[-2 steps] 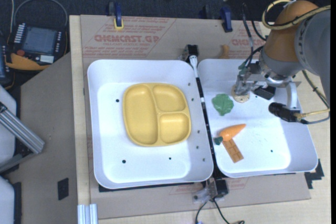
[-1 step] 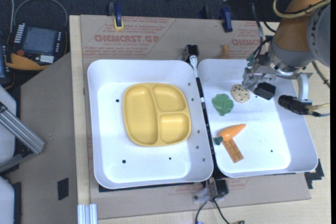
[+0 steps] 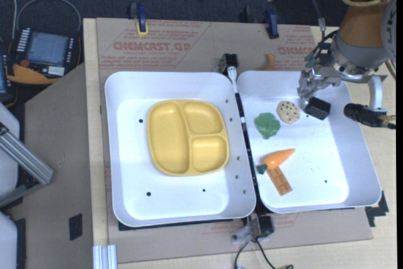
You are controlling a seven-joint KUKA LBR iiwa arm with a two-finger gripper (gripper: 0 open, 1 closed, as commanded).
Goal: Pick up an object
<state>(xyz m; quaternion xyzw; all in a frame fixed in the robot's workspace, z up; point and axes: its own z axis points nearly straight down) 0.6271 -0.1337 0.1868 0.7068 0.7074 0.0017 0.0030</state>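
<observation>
Camera view showed the end effector [image 3: 313, 99] hanging low over the far part of the right bin [image 3: 352, 192], under the grey wrist and orange band of the arm [image 3: 365, 22]; whether it was released or clenched could not be told. Just beside it, toward the left bin [image 3: 119, 154], lay a speckled cookie [image 3: 288, 111], and next to that a green broccoli piece [image 3: 267, 125]. Nearer the camera than the end effector lay an orange carrot [image 3: 278, 158], touching a tan waffle strip [image 3: 280, 181]. Well apart to its left, a yellow divided plate [image 3: 187, 136] sat in the left bin on the counter [image 3: 101, 47].
</observation>
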